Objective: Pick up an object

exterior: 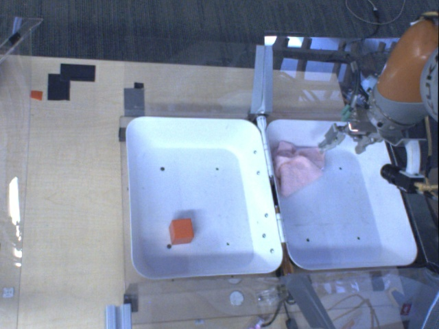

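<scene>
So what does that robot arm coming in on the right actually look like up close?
The arm is a rounded grey body with a broad orange band above the wrist. Below that sits a cluster of small metal parts and thin cables, with a dot of green and red among them. Its hand ends in two slim, pale grey metal fingers. A black cylindrical part juts out lower on the right.
</scene>
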You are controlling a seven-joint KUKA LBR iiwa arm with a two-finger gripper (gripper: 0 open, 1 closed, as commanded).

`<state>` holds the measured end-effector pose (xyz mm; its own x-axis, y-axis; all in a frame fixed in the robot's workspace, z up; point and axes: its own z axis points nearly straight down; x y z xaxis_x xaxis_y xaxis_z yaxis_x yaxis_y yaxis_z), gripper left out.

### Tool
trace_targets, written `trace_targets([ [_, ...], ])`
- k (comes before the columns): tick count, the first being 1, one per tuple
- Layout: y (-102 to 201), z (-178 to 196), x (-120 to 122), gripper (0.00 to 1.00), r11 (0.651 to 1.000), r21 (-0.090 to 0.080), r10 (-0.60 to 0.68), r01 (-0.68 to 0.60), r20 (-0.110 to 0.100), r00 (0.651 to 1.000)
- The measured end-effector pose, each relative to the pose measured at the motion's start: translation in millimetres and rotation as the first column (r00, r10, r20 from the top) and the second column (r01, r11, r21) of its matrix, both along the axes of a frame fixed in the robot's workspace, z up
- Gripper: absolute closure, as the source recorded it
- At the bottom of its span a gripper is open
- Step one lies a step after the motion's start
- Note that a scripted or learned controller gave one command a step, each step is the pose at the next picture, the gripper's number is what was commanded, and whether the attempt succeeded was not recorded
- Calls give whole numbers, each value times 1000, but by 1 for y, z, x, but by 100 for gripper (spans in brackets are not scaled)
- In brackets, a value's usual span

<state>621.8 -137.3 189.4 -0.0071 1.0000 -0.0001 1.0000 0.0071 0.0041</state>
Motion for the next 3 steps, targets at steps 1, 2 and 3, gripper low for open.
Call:
trace_targets([
  [1,5,-96,21,0,991,-4,134,-134,12,991],
  [2,14,-96,24,0,958,-9,285,-285,12,958],
  [3,44,-96,5,0,915,-12,403,-403,15,915],
])
